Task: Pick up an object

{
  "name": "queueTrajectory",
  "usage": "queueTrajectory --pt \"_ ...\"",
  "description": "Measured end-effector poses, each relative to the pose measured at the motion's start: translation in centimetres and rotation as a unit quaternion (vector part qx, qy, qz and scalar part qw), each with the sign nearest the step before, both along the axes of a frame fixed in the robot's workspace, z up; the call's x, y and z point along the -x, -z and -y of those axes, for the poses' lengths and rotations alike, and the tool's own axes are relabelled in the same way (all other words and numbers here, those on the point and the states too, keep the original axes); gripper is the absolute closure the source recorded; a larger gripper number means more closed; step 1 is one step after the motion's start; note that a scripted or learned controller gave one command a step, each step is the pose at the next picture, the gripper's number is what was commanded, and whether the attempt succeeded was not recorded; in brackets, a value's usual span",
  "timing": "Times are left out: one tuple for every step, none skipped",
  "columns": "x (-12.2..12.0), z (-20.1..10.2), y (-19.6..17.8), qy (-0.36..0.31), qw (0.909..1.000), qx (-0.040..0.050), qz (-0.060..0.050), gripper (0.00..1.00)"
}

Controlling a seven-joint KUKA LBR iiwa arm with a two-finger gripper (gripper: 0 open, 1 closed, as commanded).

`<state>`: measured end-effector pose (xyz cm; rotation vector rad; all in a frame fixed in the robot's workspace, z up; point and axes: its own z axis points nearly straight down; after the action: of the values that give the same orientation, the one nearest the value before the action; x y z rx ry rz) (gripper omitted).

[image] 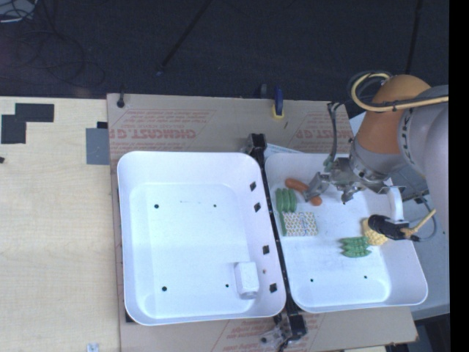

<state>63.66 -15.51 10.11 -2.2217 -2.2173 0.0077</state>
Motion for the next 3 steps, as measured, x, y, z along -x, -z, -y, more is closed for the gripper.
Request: queueTrajectory --pt "0.0 0.0 -1.5 0.001 1.0000 -0.0008 0.001 1.00" --pt "12.8 3.3 -11.2 0.003 1.0000 -0.0004 0.001 1.00" --pt "11.7 4.8 -23.0 -0.001 1.0000 0.0020 0.008 1.00"
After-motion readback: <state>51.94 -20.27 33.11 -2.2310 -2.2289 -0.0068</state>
